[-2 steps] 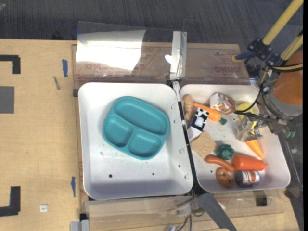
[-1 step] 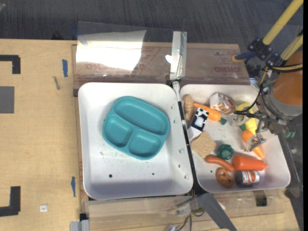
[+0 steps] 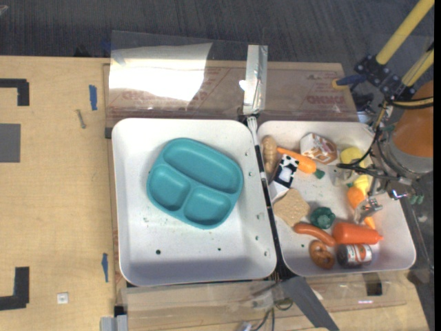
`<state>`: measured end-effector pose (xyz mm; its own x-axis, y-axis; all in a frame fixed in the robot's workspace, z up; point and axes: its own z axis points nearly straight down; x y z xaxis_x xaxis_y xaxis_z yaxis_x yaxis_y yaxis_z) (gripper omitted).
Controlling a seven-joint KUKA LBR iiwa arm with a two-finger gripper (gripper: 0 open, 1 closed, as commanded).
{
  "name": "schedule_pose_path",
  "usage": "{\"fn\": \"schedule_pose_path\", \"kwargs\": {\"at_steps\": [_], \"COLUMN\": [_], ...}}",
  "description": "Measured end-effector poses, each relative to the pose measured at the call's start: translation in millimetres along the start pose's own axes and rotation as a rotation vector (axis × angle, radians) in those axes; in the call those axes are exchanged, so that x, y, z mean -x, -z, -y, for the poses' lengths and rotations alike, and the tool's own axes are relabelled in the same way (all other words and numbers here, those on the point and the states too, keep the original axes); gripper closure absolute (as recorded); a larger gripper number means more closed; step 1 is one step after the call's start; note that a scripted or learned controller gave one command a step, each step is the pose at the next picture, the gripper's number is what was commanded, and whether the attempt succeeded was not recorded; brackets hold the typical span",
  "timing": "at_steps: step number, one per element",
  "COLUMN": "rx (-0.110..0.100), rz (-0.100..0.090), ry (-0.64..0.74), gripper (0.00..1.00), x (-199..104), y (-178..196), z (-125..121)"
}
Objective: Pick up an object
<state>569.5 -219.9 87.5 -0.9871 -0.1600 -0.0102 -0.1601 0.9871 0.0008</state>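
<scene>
Camera view: gripper (image 3: 367,209) just above orange carrot (image 3: 357,234).

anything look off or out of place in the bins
Nothing looks spilled or broken. The toy food sits crowded in the right bin, pieces overlapping, with a can lying on its side at the front. The teal tray in the left bin sits skewed to the walls.
</scene>
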Motion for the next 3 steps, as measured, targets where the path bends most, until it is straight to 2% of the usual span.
{"fn": "schedule_pose_path", "kwargs": {"at_steps": [2, 3], "rx": [-0.004, -0.006], "rz": [0.003, 0.01], "ry": [-0.062, -0.06], "gripper": [0.0, 1.0], "x": [-37.7, -33.5], "y": [0.9, 10.4], "z": [-3.7, -4.1]}}
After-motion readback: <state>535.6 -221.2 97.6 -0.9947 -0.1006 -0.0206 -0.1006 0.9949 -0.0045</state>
